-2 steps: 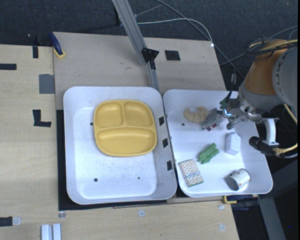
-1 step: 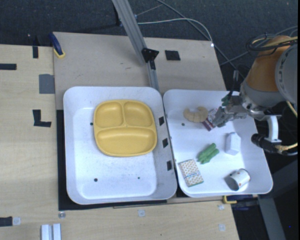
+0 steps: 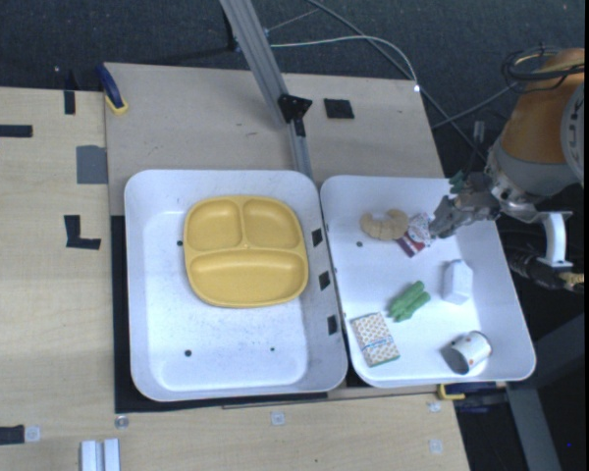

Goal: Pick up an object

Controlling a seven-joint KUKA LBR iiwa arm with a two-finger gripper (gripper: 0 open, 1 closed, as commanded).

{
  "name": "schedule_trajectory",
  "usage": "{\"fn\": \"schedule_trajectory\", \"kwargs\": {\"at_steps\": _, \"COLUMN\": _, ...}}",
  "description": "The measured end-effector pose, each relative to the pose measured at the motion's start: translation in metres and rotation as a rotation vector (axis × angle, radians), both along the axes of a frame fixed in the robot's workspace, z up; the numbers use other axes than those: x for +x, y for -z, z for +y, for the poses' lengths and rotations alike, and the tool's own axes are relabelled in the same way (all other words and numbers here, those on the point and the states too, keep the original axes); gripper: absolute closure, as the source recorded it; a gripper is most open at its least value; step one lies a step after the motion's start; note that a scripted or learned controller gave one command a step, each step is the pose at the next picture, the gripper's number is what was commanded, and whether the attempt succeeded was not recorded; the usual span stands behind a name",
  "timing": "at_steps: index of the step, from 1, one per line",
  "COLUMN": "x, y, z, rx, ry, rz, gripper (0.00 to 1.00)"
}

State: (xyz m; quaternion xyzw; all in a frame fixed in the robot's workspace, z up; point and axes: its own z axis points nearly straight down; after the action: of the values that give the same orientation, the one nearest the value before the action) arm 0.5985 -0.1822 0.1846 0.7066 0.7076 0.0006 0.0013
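The right bin (image 3: pixel 501 292) holds several small items: a tan bread-like piece (image 3: pixel 381 226), a red and white packet (image 3: pixel 413 237), a green toy (image 3: pixel 408 301), a white block (image 3: pixel 457 281), a patterned card box (image 3: pixel 373 338) and a small grey and white cup (image 3: pixel 467 352) lying on its side. My gripper (image 3: pixel 442 219) reaches in from the right, low over the bin's upper part. Its tip sits just right of the red and white packet, close to or touching it.
The left bin (image 3: pixel 157 292) carries a yellow divided plate (image 3: pixel 245 249). A metal pole (image 3: pixel 265 62) slants down to the gap between the bins at the back. Cables trail over the dark floor behind the bench.
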Motion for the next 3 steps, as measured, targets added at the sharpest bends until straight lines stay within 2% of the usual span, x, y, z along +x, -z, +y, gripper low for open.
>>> {"fn": "schedule_trajectory", "kwargs": {"at_steps": 1, "x": 0.001, "y": -0.064, "z": -0.001, "rx": -0.001, "ry": 0.0, "rz": -0.002, "gripper": 1.0}}
{"fn": "schedule_trajectory", "kwargs": {"at_steps": 2, "x": 0.001, "y": -0.068, "z": 0.0, "rx": 0.001, "ry": 0.0, "rz": 0.003, "gripper": 1.0}}
{"fn": "schedule_trajectory", "kwargs": {"at_steps": 3, "x": -0.009, "y": -0.071, "z": 0.044, "rx": 0.002, "ry": -0.003, "rz": 0.004, "gripper": 1.0}}
